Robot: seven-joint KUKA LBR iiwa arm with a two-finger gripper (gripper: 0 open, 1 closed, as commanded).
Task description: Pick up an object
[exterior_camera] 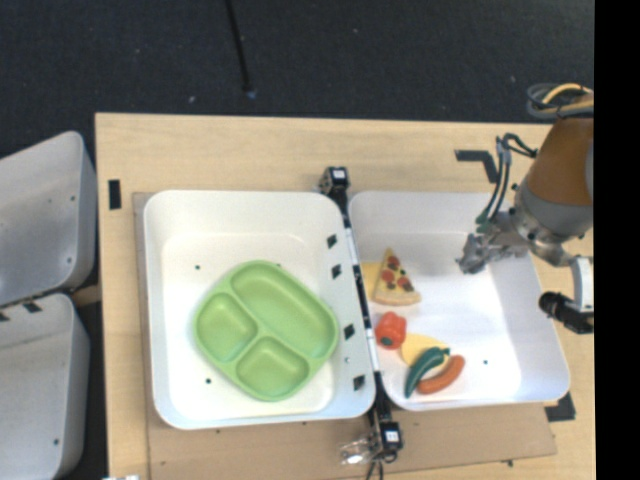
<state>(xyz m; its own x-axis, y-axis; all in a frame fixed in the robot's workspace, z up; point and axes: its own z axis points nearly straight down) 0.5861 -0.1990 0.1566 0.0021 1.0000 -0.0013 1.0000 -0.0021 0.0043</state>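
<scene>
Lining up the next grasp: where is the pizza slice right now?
The pizza slice lies in the right bin, close to the divider between the two bins, just above the red pepper and to the left of the gripper.

Place: a robotics lab test cell.
Worktop (300,153): bare plywood on dark carpet (350,38), left of the fingers.
Bins (160,268): two white trays clamped side by side.
Contents: toy food (395,280) and a green divided plate (265,330).
</scene>
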